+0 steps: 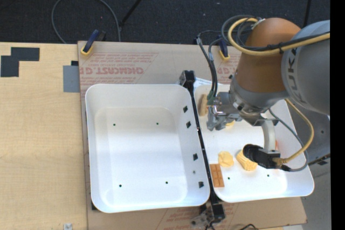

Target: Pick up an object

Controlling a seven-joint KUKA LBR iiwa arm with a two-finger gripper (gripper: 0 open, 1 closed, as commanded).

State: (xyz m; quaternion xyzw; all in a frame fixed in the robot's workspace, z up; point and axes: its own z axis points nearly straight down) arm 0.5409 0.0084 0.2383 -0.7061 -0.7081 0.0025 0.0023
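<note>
The left bin [137, 148] sits on the bench [38, 132], w/ cardboard [124, 64] behind it, print reading mirrored, can't make it out tbh. In the right bin [269, 188]: orange block [216, 175] by the divider, yellow lump [226, 159], another yellow piece [247, 161]. The tool [215, 121] hangs over the bin's far end, can't tell if it's wide or narrow from here. Risk imo: it drops between pieces and closes on nothing, or clips the wall. The arm [294, 67] shows "KU" lettering.

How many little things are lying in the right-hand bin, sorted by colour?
Yellow lumps: 2, one beside another
Orange-brown waffled block: 1
Tan piece by the divider: 1
Total: 4 that I can make out; the arm covers part of the right bin, so more may be hidden.
</note>
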